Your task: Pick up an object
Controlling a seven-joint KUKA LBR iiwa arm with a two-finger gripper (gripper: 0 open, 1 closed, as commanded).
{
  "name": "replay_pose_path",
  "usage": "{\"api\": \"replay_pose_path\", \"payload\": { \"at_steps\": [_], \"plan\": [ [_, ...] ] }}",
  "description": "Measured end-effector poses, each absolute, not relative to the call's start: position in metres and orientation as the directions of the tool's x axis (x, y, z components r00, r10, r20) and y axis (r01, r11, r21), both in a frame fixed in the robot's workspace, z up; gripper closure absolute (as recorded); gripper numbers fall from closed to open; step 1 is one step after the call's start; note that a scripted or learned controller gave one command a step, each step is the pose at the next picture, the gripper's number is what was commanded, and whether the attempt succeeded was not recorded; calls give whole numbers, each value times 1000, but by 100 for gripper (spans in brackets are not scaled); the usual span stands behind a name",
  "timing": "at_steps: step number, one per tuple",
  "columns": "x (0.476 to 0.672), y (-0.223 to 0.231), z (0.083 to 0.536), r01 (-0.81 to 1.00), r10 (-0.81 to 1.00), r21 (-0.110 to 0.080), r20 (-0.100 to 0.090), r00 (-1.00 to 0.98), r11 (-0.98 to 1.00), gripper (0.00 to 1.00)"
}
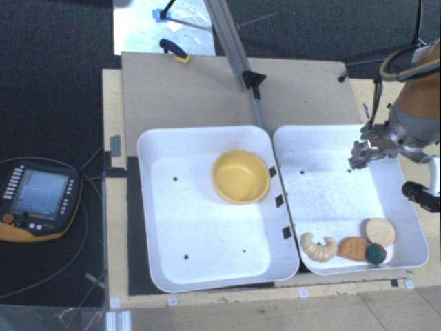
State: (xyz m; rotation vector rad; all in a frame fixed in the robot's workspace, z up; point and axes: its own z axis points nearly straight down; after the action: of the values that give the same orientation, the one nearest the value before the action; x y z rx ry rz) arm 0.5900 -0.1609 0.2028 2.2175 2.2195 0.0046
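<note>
Carrying both bins, the bench (303, 88) shows bare brown board behind them. The left bin (179, 254) is mostly open white floor, with a yellow bowl (240, 176) sitting near its back right part, close to the shared edge. The right bin (324, 198) is open across its middle and back; its things crowd the front rim. There a pale croissant-shaped piece (319, 247) lies leftmost, an orange biscuit-like piece (352, 248) just beside it, a round cream disc (380, 231) behind and to the right, and a small dark green ball (375, 254) touching the disc's front. The arm's hand (361, 154) hangs over the right bin's back right part, near that rim, well apart from the cluster; whether it is released or clenched cannot be told.
</note>
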Motion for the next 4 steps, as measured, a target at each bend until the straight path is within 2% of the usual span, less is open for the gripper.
{"api": "replay_pose_path", "payload": {
  "at_steps": [1, 3, 4],
  "plan": [
    [590, -161, 220, 1000, 1000, 2, 0, -1, 1, 100],
    [573, -57, 243, 1000, 1000, 2, 1, -5, 5, 100],
    [555, -6, 248, 1000, 1000, 1, 1, -5, 5, 100]
  ]
}}
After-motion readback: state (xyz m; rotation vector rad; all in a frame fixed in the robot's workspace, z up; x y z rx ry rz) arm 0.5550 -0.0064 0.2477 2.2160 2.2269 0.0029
